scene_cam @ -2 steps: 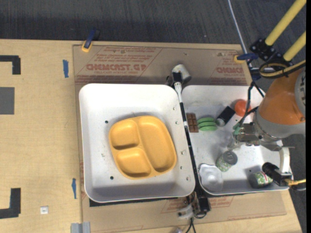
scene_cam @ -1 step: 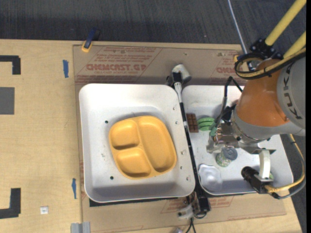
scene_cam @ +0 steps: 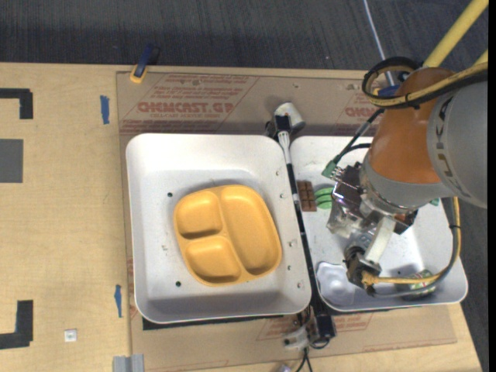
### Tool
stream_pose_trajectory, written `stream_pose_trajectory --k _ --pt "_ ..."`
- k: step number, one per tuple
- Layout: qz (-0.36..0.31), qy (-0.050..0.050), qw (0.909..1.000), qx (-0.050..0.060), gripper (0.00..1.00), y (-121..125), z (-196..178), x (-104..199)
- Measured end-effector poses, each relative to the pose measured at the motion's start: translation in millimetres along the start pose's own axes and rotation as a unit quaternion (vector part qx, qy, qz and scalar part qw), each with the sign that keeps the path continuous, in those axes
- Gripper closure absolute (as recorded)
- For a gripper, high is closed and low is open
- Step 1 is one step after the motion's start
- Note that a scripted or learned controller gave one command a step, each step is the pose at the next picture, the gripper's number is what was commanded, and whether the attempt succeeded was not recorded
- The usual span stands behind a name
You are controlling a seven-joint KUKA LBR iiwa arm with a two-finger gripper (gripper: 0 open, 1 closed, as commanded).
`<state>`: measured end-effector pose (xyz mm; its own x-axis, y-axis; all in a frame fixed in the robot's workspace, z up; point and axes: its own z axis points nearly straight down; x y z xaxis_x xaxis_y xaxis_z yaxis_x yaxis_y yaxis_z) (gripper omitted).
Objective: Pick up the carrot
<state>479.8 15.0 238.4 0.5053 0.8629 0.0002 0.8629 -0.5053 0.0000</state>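
White walls hem the work in: 2 shallow bins sit side by side, the left bin [scene_cam: 147, 208] and the right bin [scene_cam: 325, 285], with a dark strip [scene_cam: 293, 178] running between their inner rims. On my screen the arm [scene_cam: 403, 138] comes in from the right and covers most of the right bin's floor, with the tool [scene_cam: 346, 217] low over its middle. I cannot tell how far the tool is open, nor whether it has hold of anything. I cannot tell where the carrot lies either, since the arm hides much of that bin. A brown block [scene_cam: 308, 198] sits by the right bin's left wall, and something green [scene_cam: 342, 198] shows just beside the tool. In the left bin a yellow plate [scene_cam: 226, 232] with 3 compartments lies in the middle, bare white floor all around it. Both bins rest on a cardboard sheet [scene_cam: 201, 103] on the pale wooden bench [scene_cam: 62, 231]. Dark carpet [scene_cam: 194, 14] lies beyond the far edge.
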Motion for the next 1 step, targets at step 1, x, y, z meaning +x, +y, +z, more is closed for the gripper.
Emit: stream_pose_trajectory --k 1 --pt "0.101 0.0 0.9949 0.0 1.0 10.5 -3.4 -18.0"
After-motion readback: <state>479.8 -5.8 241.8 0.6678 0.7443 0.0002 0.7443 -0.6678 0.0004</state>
